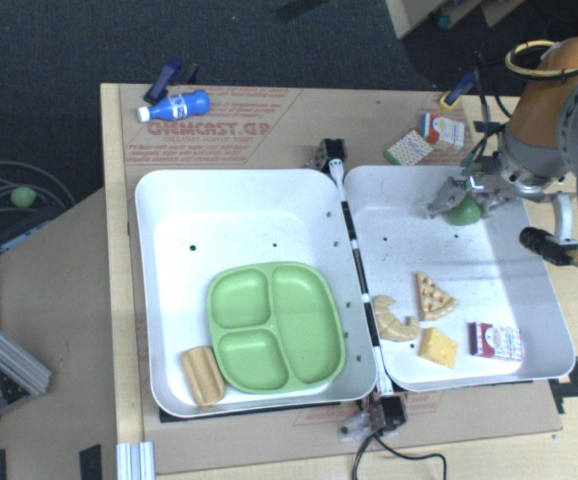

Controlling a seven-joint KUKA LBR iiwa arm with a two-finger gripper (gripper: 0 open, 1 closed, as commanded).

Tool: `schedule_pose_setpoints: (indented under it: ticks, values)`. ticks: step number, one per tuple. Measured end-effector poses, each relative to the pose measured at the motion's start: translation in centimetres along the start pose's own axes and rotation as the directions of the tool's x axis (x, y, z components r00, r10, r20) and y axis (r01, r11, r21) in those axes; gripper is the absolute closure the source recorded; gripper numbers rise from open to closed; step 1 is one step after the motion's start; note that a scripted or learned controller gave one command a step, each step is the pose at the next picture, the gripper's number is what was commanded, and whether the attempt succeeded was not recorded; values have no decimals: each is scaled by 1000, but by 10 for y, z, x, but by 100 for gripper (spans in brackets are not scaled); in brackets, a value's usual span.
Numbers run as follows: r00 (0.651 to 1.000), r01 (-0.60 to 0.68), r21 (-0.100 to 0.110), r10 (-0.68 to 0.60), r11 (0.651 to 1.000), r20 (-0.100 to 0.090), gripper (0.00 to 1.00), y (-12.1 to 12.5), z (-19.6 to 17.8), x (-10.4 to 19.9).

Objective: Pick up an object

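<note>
Right bin (pixel 399 183): centre and upper-left floor open for access. Lower part obstructed by pizza slice (pixel 433 295), croissant piece (pixel 393 320), cheese wedge (pixel 438 347) and red packet (pixel 495 341). Left bin (pixel 159 228): upper half open; green divided plate (pixel 273 325) and bread piece (pixel 202 375) occupy the lower half.

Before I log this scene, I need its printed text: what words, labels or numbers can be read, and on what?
"GEMCAST.GR...", roughly, in red on the brown cardboard sheet; finer lines blurred.
Small red-and-white packet: print too small.
Blue-and-white bottle: label unreadable.
Small cartons beyond the right bin: unreadable.
</note>
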State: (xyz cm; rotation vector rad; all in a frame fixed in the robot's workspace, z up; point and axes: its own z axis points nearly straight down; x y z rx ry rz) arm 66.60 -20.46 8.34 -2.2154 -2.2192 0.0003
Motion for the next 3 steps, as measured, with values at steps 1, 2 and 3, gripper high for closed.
schedule_pose_setpoints:
  ticks: [1, 2, 3]
  values:
    - [1000, 1, -6, -1, 1000, 6, 100, 1, -12, -1]
    - [1000, 0, -4, 0, 1000, 3, 100, -44, -49, 55]
    - [1000, -1, -6, 1, 1000, 4, 100, -56, -101, 127]
